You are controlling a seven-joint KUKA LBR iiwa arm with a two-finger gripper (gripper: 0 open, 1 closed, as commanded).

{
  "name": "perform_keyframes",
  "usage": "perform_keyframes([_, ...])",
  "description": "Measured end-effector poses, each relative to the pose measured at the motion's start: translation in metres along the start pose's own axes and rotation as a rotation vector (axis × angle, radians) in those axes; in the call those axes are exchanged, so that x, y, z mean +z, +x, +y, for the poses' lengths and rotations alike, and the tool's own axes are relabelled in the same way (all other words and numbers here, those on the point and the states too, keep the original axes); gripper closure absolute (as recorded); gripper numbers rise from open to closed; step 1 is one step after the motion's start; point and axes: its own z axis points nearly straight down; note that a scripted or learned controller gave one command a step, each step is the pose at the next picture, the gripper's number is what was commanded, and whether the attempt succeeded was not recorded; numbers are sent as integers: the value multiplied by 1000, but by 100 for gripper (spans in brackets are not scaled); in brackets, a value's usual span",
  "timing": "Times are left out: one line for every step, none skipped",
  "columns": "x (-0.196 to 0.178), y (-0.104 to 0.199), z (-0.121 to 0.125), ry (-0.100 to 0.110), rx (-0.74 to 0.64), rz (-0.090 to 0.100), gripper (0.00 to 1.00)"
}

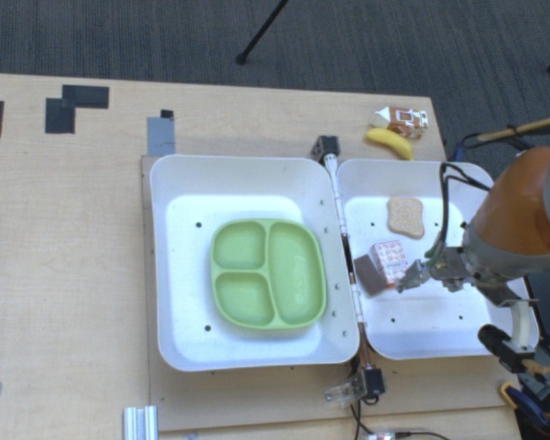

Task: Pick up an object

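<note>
While reaching in from the right, I am hovering my claw (412, 278) over the right bin (422, 333).
claw state: cannot tell.
target: small box (383, 262) lying just beside claw.
around: bread slice (405, 216) behind; green tray (268, 274) sitting in left bin (179, 246).

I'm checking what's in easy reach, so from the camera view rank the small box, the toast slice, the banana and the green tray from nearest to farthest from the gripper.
1. Small box: right bin, just left of the gripper.
2. Toast slice: same bin, farther back.
3. Green tray: left bin.
4. Banana: on the bench behind the right bin.
</note>
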Motion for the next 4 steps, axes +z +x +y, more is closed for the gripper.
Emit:
perform_keyframes([32,30,-6,11,5,-3,0])
perform_keyframes([21,30,-3,4,3,-2,100])
perform_keyframes([21,31,-3,5,3,-2,0])
perform_keyframes([10,31,-1,1,0,-2,100])
